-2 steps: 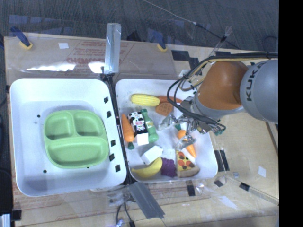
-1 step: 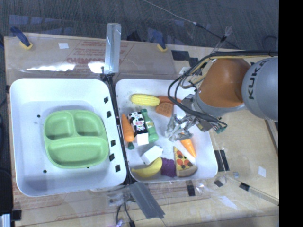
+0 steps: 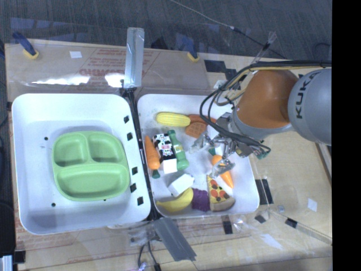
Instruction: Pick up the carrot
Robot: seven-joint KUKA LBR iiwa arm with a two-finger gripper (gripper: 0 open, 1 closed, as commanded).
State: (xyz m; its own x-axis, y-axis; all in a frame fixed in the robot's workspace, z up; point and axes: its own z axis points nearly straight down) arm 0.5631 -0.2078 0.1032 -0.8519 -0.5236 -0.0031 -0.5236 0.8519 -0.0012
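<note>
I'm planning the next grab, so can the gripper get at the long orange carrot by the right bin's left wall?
Probably, but it's tight. The carrot lies open from above, yet the bin wall hugs one side and a black-and-white carton crowds the other. The gripper hovers further right.

We are looking at robotics lab. KUKA arm [image 3: 307, 103] trailing loose cables over plywood surface [image 3: 293, 205]. Two white bins [image 3: 22, 151] sitting side by side, taped markers lining divider. Toy plastic food [image 3: 172, 119] and green divided tray [image 3: 90, 165] serving as test props.
</note>
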